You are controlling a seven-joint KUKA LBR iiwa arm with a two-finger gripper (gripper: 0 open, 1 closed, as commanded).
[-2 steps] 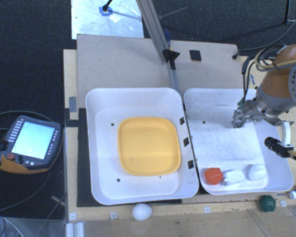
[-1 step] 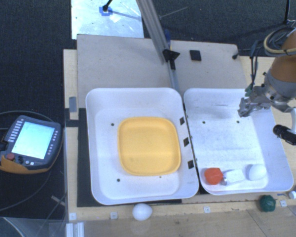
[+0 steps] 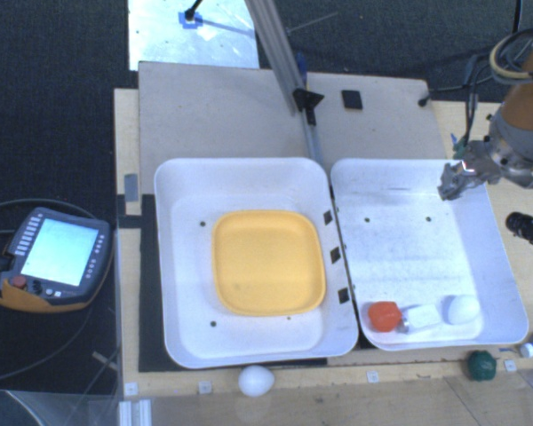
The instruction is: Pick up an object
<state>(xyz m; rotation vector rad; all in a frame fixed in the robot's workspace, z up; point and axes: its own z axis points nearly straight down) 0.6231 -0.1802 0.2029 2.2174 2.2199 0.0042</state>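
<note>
1. The right bin (image 3: 426,238) holds the candidates along its near edge, while the left bin (image 3: 182,264) holds a yellow plate (image 3: 268,262).
2. The gripper (image 3: 451,187) hovers at the right bin's far right corner; whether it is released or clenched I cannot tell.
3. An orange object (image 3: 384,316), a white piece (image 3: 422,317) and a white ball (image 3: 463,309) are well apart from it. This looks like the approach step; next it must travel nearward and descend.

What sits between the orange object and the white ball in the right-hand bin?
In the camera view, a small white object lies between the orange object and the white ball, along the near edge of the right bin.
</note>
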